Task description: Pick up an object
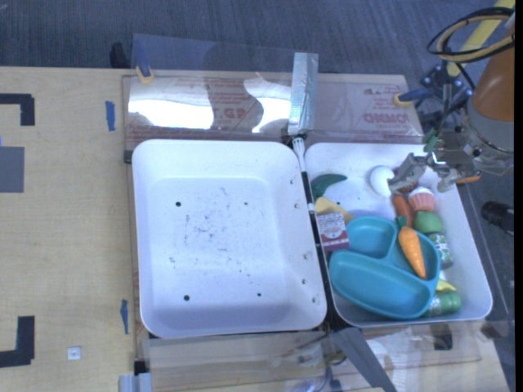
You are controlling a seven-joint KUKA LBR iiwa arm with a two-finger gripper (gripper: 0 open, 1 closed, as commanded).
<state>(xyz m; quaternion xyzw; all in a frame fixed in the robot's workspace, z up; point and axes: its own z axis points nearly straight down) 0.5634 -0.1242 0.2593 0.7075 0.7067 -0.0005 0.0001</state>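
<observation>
Honestly can't tell what state the two-finger gripper is in, so I'd center over the small white egg-shaped toy before dropping.

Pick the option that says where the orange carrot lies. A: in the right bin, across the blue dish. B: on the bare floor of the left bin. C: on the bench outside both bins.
A: the carrot rests on the blue dish inside the right bin.

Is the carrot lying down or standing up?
Lying down. The carrot rests lengthwise across the blue dish in the right bin.
</observation>
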